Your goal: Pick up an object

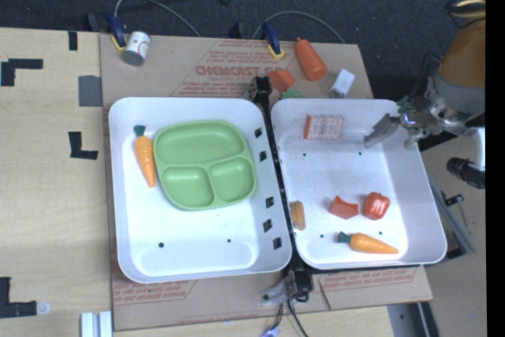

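Note:
My gripper (392,132) hangs over the right bin's (418,193) far right corner, open, with nothing between its fingers. In that bin a pink-and-white box (323,126) lies to the gripper's left. A red-orange piece (343,207), a red pepper (376,206) and a carrot (369,244) lie near the front. A small orange item (297,215) rests against the bin's left wall. The left bin (189,256) holds a green divided plate (207,163) and a second carrot (144,156).
Behind the bins on the cardboard lie an orange bottle (310,59), a white cube (342,81), a small orange object (282,79) and a white can (136,46). Cables run across the dark floor beyond. The arm's grey body (461,75) stands at the right.

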`<state>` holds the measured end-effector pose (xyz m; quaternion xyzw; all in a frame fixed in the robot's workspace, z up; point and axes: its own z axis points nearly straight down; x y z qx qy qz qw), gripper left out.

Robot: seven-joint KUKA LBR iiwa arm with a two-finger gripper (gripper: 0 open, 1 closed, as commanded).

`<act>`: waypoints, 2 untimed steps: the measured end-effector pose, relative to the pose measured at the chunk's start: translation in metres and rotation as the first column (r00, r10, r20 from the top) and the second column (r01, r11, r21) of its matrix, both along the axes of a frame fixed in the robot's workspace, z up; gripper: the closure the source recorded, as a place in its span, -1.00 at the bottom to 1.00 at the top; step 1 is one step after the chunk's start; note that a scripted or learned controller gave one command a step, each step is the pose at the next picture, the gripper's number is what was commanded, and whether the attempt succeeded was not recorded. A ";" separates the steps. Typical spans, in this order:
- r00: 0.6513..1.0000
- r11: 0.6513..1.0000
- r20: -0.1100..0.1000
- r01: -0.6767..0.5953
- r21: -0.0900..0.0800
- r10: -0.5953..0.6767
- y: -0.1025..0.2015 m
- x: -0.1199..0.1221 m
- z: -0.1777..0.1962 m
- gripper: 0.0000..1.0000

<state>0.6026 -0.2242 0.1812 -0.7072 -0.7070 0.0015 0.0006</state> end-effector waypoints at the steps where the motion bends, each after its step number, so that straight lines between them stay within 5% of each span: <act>1: 1.000 1.000 0.004 -0.001 0.001 0.001 0.003 -0.049 -0.093 -1.00; 2: 1.000 1.000 0.007 -0.002 0.001 0.002 0.083 -0.088 -0.095 -1.00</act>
